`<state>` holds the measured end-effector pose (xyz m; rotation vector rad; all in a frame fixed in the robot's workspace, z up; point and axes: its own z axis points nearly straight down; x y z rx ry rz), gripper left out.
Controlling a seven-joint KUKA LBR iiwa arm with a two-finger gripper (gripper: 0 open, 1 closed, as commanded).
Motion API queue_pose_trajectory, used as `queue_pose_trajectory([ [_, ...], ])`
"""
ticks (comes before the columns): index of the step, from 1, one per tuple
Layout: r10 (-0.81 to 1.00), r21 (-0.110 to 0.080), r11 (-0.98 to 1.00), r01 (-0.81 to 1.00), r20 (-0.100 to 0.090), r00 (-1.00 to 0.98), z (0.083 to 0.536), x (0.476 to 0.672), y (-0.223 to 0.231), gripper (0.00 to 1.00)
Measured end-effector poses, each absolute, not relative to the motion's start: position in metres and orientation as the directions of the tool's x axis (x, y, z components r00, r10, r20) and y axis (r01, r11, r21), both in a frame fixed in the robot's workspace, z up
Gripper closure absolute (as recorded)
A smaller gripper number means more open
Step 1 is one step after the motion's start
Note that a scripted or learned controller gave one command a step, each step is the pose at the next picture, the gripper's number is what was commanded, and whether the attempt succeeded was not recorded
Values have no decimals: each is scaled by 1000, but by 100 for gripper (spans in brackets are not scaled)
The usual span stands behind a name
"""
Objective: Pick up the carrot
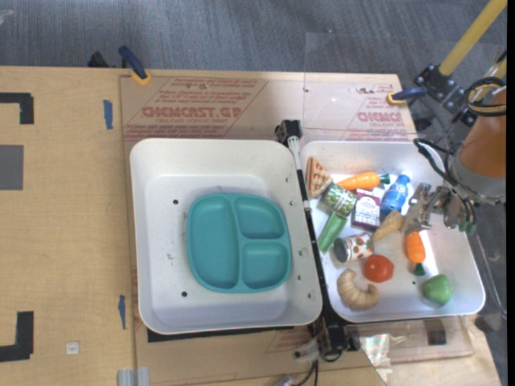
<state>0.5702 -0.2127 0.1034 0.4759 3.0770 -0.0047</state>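
Where the right bin (471,272) meets the frame's right edge, the gripper (430,209) is seen just above one carrot (414,248); its grip cannot be made out. Two carrots are counted: this one lying near-vertical, another (359,181) lying near-horizontal at the bin's top.

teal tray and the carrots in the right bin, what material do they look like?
Teal tray: likely moulded plastic, matte, uniform colour with rounded compartment edges. Carrots: probably toy plastic, smooth solid orange with green tips; too small to be sure.
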Motion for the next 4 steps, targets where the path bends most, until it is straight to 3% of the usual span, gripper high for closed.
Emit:
queue_pose_trajectory([
  [1,268,1,963,268,-17,-963,92,498,-210,100],
  [2,-181,-9,984,-180,-22,-983,93,487,-153,100],
  [3,-463,-20,886,-463,-19,-886,93,495,-121,100],
  [4,-741,-20,672,-740,-11,-672,92,513,-226,100],
])
